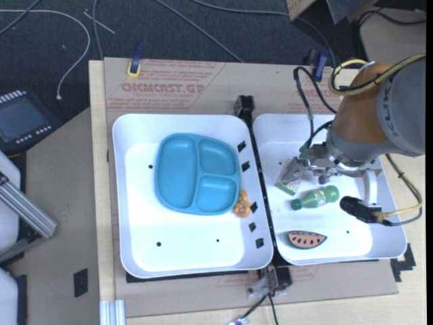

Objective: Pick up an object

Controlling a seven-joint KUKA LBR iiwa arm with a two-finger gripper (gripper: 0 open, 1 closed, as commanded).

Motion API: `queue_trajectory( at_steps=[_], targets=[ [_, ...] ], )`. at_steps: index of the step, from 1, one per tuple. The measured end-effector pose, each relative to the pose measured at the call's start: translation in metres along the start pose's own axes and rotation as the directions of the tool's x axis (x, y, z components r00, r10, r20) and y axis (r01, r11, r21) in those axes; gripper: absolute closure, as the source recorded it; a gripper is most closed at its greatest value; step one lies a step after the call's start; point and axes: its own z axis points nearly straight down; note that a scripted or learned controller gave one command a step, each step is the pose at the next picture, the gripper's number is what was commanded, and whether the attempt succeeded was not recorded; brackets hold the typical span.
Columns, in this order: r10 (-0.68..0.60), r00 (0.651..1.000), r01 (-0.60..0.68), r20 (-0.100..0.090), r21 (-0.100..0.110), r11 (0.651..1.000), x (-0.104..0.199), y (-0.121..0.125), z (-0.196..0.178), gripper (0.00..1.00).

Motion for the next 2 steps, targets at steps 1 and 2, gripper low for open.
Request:
queue_trajectory(
  at_steps=[1,2],
  targets=[
    [-0.001,1.000,0.001,-0.002,-0.007,1.000,0.001,0.003,0.013,0.00],
    [0.000,1.000,0.000,-0.002,-0.018,1.000,0.001,0.006,-0.001,1.00]
  ],
)
